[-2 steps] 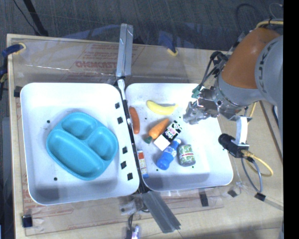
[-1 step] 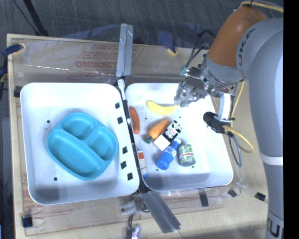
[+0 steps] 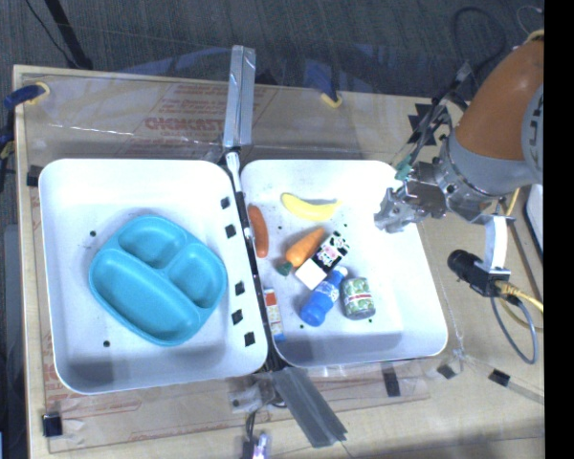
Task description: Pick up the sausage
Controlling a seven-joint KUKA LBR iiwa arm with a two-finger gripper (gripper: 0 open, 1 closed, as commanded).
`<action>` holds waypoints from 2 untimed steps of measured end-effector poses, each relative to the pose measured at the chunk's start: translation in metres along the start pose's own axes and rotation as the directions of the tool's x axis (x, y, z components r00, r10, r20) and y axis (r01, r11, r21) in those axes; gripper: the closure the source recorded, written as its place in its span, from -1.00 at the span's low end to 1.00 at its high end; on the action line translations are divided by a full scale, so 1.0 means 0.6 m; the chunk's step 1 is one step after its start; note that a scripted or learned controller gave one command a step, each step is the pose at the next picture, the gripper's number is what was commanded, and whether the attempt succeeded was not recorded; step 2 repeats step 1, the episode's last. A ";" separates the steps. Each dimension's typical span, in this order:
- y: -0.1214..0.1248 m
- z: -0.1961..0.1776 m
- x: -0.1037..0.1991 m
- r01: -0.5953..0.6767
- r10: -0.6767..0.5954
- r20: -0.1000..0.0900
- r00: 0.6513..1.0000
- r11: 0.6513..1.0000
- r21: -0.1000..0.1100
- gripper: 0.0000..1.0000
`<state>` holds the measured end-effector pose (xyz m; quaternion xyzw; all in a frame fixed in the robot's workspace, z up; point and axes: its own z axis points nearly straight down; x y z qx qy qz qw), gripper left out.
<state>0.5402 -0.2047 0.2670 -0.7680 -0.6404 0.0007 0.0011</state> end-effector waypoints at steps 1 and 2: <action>0.017 0.006 0.102 -0.010 0.010 0.001 1.000 1.000 0.000 1.00; 0.017 0.006 0.102 -0.010 0.010 0.001 1.000 1.000 0.000 1.00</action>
